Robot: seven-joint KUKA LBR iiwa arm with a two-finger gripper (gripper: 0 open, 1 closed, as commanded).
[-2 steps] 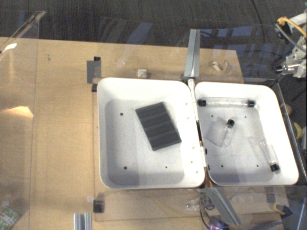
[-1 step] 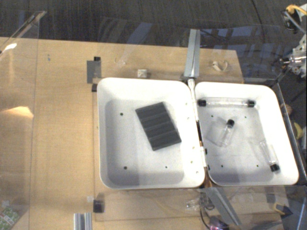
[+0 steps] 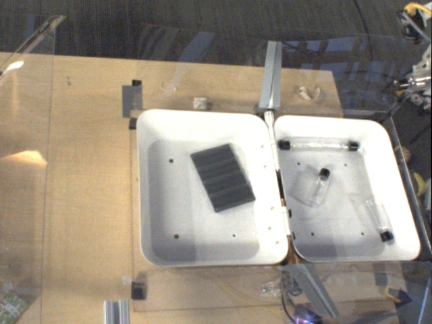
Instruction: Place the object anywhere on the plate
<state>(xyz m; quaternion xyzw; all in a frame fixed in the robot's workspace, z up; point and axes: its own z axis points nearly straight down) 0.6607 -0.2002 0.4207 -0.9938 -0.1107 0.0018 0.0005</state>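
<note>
A dark grey ribbed plate [image 3: 223,177] lies flat and slightly turned in the middle of the left bin [image 3: 152,181]. The right bin [image 3: 405,248] holds three clear tubes with black caps. A long tube [image 3: 317,144] lies along the far wall, capped at both ends. A short tube [image 3: 316,187] rests near the bin's middle, its cap pointing away. A third tube [image 3: 376,218] lies slanted at the right, its cap toward the near corner.
The two bins meet at a hinge-like seam [image 3: 279,187]. A metal rail [image 3: 271,76] runs behind them. Cables and metal hardware [image 3: 417,79] sit at the upper right edge. Small black blocks [image 3: 136,93] stand on the wooden bench.
</note>
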